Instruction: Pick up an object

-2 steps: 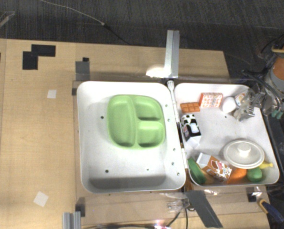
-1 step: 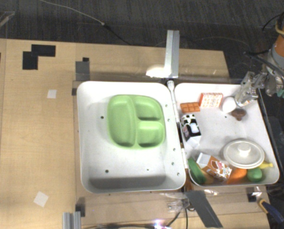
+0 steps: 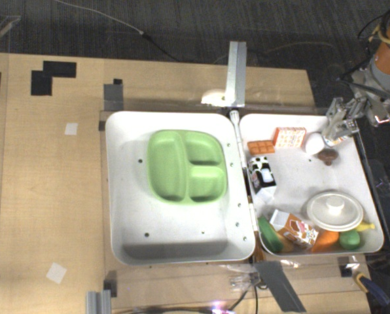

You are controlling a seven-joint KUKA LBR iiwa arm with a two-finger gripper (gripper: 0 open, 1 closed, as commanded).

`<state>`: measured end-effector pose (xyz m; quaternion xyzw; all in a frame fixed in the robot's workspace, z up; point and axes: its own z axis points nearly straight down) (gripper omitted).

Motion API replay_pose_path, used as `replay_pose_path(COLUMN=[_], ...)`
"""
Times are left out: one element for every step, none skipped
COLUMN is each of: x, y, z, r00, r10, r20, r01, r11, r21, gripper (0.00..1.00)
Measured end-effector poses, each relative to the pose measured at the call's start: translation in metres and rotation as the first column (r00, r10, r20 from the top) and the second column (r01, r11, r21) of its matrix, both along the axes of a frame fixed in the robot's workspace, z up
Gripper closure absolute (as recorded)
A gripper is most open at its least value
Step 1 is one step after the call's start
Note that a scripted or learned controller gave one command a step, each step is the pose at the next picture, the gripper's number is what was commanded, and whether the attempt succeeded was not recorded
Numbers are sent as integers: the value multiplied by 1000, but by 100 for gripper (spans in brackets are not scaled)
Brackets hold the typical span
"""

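Hovering at the right bin's (image 3: pixel 368 195) far corner, gripper (image 3: pixel 337 131) fingers parted, empty; white egg (image 3: pixel 313 142) beside the wall could roll away.

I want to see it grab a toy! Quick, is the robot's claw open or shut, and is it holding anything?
Gripper: hovering at the right bin's far right corner; whether it is open, shut or holding something cannot be told.
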<state>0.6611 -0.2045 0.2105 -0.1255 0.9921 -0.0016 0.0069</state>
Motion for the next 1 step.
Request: replay_pose_path(x=[10], y=[1], z=[-37], r00=[952], r10=[306], r20=[-5], r01=[-306], r11=[952], r21=[-1], gripper=[100])
